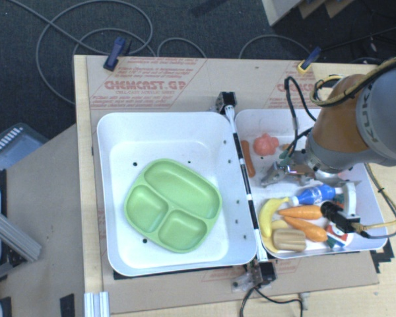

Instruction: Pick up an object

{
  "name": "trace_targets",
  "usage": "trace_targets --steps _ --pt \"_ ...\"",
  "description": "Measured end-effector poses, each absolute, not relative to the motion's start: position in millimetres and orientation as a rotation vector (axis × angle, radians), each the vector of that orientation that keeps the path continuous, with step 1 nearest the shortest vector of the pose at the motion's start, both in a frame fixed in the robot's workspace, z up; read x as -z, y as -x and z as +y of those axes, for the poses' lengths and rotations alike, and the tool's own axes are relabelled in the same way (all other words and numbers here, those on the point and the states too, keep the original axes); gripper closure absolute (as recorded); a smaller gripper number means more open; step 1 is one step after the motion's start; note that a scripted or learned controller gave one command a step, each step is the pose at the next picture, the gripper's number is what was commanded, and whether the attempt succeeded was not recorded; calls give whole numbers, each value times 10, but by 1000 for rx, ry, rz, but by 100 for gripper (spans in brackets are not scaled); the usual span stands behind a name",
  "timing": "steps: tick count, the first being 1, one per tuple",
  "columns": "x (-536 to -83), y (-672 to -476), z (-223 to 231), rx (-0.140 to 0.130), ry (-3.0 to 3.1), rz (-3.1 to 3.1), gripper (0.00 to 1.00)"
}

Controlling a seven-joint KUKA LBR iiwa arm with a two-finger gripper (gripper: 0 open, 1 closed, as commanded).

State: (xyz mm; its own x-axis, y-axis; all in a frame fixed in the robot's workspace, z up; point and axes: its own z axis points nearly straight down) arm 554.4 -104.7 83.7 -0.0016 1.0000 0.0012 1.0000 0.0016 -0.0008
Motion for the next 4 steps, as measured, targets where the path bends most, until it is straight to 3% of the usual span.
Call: trace_targets --steps 1,2,3,4 --pt "-845 -4951 -1422 -1 2224 -2220 0" --pt "-849 -5587 -1465 2 2222 -2224 0" --pt "-850 -6080 -1577 1 2221 -2223 0" --pt "-952 -6085 -1577 2 2222 -2226 100"
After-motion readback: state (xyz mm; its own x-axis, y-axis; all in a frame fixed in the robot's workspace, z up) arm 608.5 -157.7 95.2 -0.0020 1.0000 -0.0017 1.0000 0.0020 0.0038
